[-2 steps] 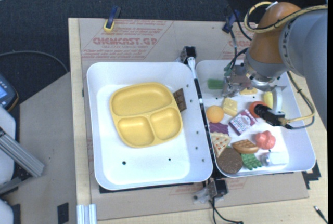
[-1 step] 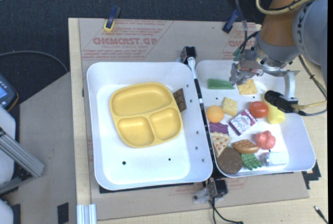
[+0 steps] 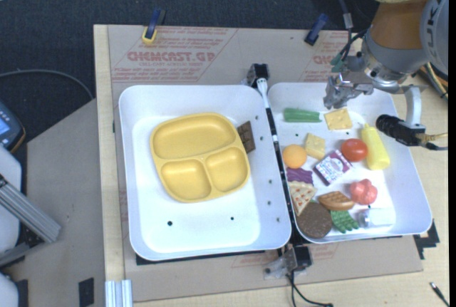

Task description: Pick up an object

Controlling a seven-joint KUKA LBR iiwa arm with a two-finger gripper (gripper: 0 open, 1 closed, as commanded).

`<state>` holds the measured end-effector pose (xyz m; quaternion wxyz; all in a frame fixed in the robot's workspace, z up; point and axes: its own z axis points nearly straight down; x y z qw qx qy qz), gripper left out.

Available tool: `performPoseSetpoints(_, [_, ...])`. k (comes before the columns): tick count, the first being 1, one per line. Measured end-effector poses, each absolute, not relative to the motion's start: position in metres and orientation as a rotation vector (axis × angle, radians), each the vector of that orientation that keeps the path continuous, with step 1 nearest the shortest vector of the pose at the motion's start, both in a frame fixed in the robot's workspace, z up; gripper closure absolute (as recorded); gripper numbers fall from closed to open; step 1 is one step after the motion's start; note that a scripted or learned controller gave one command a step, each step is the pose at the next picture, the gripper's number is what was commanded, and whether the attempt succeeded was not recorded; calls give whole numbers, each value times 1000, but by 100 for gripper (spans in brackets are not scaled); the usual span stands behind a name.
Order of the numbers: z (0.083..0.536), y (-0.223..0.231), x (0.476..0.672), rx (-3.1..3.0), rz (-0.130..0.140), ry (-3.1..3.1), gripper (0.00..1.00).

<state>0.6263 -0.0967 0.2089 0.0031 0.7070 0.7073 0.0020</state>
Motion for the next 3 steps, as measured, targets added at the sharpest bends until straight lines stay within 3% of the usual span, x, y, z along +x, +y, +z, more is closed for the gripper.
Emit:
performPoseSetpoints(1, [226, -97, 627, 2217, 5, 2219, 100])
performPoseSetpoints(3, [235, -14, 600, 2219, -1, 2229, 100])
